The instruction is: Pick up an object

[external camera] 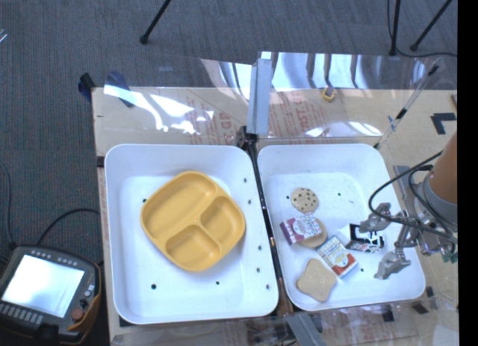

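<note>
Gripper (385, 246) seemingly spread, low over right bin (340, 156)

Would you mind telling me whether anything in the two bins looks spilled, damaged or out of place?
Nothing looks spilled or broken. The yellow divided plate lies skewed in the left bin. In the right bin, the cookie, toast slice and small cartons lie scattered loosely, near the gripper.

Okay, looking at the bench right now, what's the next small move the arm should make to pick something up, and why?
Probably a short drop straight down onto the small black and white carton in the right white bin. The claw sits at that bin's right side, right beside the carton, while the round chocolate-chip cookie and the tan bread slice lie farther left.
</note>
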### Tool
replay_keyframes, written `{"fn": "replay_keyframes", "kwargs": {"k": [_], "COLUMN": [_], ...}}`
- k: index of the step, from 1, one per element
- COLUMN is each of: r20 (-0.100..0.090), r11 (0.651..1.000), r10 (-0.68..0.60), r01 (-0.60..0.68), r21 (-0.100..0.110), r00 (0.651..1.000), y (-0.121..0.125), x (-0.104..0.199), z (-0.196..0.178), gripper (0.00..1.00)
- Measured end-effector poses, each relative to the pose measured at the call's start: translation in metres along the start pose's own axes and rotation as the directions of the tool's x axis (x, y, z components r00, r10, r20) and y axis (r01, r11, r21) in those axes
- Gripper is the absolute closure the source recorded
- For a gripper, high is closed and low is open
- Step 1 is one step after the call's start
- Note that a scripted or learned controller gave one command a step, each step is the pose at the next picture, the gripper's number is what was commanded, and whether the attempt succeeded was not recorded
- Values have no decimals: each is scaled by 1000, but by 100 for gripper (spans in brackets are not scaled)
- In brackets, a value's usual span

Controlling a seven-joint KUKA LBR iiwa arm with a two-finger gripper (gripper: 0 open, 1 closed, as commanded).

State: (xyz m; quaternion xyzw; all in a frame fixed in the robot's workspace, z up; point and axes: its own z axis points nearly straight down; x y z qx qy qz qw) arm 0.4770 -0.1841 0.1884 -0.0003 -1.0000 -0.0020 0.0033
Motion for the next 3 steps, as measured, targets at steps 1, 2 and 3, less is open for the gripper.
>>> {"fn": "replay_keyframes", "kwargs": {"k": [1, 2, 3], "r20": [10, 18, 6], "r11": [894, 896, 955], "r10": [449, 444, 296], "r01": [-449, -444, -296], "r21": [1, -1, 1], "r00": [894, 896, 955], "y": [45, 46, 114], "x": [-9, -13, -20], "z": [99, 89, 3], "gripper": [0, 100, 100]}}
